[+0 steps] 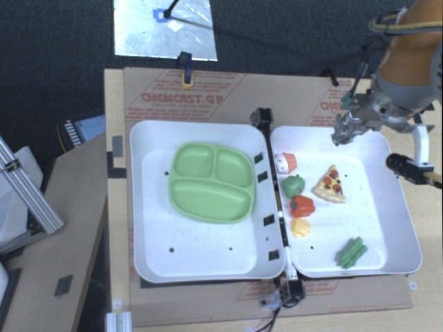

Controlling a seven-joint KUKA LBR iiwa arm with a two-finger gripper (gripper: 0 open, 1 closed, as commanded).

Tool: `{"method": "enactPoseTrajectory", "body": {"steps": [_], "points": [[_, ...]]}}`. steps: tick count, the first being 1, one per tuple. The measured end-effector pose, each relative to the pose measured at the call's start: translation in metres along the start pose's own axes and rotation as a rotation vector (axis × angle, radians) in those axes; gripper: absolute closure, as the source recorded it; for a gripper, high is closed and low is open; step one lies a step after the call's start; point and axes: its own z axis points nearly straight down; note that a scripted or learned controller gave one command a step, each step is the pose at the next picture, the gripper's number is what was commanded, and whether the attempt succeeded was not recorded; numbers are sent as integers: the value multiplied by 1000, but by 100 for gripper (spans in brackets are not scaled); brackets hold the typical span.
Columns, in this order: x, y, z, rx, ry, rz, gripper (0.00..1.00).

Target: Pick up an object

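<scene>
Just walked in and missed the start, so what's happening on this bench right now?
A grey and orange robot arm reaches in from the right, its hand hovering over the far edge of the right bin with nothing visibly in it. Below it in that bin lie toy foods: a pizza slice, a green pepper, a red pepper, a small yellow piece, a green bean bundle and a red and white item. The left bin holds a green divided plate.

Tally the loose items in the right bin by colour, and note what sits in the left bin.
Red: 1, red pepper
Green: 2, green pepper, green beans
Yellow: 1, small yellow piece
Red and white: 1, small can
Mixed: 1, pizza slice
Right bin total: 6
Left bin: 1, green divided plate
</scene>
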Motion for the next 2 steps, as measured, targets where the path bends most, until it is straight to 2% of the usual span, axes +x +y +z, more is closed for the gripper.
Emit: {"method": "enactPoseTrajectory", "body": {"steps": [1,2], "points": [[55,-21,16,3,0,0,100],[101,-45,12,3,0,0,100]]}}
